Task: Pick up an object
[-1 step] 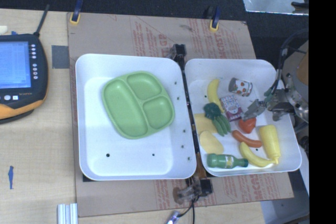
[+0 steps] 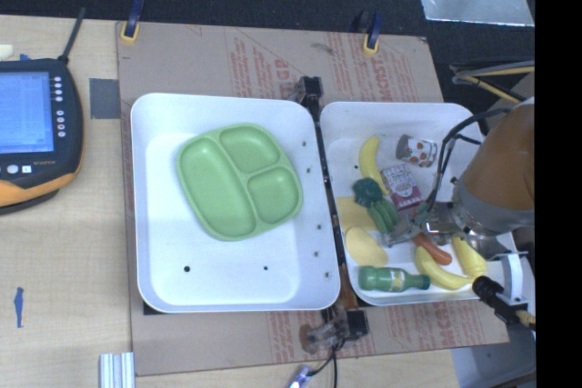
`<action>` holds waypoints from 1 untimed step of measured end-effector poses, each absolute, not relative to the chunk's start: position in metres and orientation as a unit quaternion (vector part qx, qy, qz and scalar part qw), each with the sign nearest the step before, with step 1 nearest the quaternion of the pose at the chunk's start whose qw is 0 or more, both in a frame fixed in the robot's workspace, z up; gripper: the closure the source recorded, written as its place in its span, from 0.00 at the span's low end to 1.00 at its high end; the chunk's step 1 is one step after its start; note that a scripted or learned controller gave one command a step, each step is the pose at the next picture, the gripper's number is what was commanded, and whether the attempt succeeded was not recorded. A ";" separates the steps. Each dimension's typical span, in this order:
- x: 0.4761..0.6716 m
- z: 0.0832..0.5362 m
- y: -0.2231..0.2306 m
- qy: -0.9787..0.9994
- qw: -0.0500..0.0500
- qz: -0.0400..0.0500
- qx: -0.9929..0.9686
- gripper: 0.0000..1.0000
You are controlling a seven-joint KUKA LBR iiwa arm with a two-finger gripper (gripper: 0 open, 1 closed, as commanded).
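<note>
step: reach/descent into the right bin [image 2: 338, 195], grasp not made yet by my read. pincer [image 2: 420, 230] is low among the toys, metal tip at the middle of the bin's clutter; can't tell if it's wide or narrow, wrist blocks it, and nothing visibly held.

near to far: near edge of right bin has a green bottle [image 2: 393, 279] lying on its side, and just right of it a yellow banana [image 2: 440, 271] plus another yellow piece [image 2: 469, 257] under the arm [image 2: 500, 173]. a bit farther, yellow lemon-ish blob [image 2: 362, 243] left of the pincer, and an orange carrot-like thing [image 2: 433, 249] touching or just beside the tip. likely target = carrot thing or the dark green veg [image 2: 376, 203], which lies just left/far of the tip. pink-red packet [image 2: 401, 184] is just far of it; second banana [image 2: 367, 157] and a small cup-like item [image 2: 416, 150] sit at the far end.

left bin [image 2: 145, 195] carries a green divided plate [image 2: 240, 181], well apart, not in play. tablet [image 2: 35, 127] on worktop far left.

next move calls for: settle onto one item, close, lift straight. clutter is tight, so risk of pinching two things or a slip.
</note>
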State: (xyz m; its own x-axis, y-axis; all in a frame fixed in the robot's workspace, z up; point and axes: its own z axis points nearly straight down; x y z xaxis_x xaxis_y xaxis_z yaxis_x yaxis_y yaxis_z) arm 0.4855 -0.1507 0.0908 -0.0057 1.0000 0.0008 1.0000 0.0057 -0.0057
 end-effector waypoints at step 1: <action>0.544 0.092 -0.105 -0.710 0.001 0.001 -0.704 0.00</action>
